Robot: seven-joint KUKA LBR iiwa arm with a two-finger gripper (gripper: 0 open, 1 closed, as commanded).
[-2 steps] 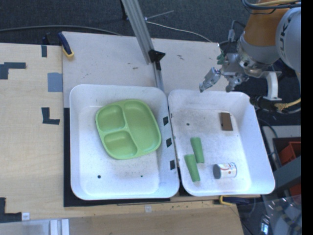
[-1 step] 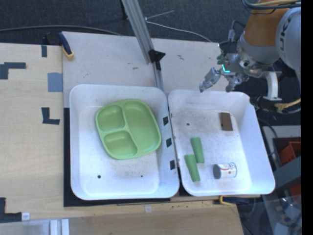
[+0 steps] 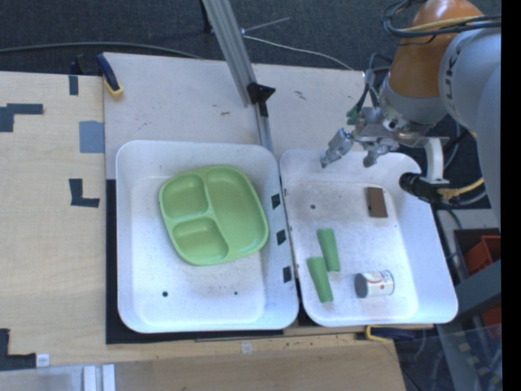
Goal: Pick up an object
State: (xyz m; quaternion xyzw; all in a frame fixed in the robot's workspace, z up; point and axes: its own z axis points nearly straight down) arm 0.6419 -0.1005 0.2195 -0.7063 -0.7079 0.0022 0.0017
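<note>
Grey arm [image 3: 476,72], orange band, seemingly metallic end effector [image 3: 352,151].

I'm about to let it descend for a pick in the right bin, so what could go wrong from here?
1. The gripper hangs over the far rim of the right bin, away from every object; a straight descent may close on nothing.
2. The two green cylinders lie close together, so the open jaws could nudge one while taking the other.
3. The small can lies on its side and may roll.

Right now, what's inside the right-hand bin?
The right bin holds two green cylinders, a brown block and a small white can lying on its side. The gripper hovers over its far edge, covering a little of the rim.
</note>
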